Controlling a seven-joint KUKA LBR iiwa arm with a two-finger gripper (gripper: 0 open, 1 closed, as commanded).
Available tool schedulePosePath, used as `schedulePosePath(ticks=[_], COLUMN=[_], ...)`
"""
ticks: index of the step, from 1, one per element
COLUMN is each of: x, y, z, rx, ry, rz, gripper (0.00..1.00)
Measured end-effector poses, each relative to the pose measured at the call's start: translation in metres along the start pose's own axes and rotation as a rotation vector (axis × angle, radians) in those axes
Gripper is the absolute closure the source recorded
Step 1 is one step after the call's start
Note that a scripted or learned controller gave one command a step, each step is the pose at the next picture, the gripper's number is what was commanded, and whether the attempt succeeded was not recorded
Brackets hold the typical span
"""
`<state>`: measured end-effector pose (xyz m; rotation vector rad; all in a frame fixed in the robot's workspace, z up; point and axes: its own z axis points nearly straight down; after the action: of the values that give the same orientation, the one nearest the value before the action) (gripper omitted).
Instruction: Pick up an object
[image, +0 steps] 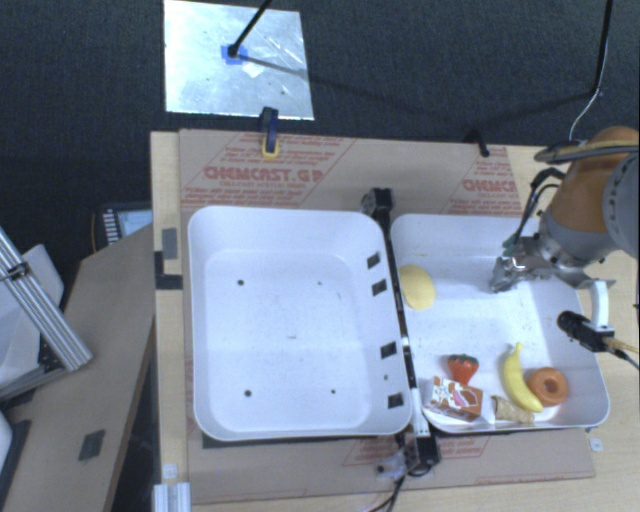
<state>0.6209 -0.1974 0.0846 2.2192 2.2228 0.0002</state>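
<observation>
The right bin (470, 232) holds a yellow lemon (417, 287) at its left wall. Along its near edge lie a strawberry (462, 367), a banana (517, 378), an orange round fruit (547, 385), a red-and-white packet (455, 399) and a small tan piece (510, 408). My gripper (505, 273) hangs low over the bin's far right part, right of the lemon and well behind the banana. Nothing shows in its grasp. The grey arm with its orange band (590, 195) comes in from the right.
The left bin (210, 240) stands beside the right one, with black clips (380, 260) along the shared wall. A black part (583, 330) of the arm's fittings overhangs the right bin's right rim. A yellow clamp (270, 133) sits on the cardboard behind the bins.
</observation>
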Motion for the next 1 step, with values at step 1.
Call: schedulePosePath(ticks=[1], x=[0.0283], y=[0.0059], z=[0.0002], rx=[-0.001], ry=[0.001], rz=[-0.005], gripper=[1.0])
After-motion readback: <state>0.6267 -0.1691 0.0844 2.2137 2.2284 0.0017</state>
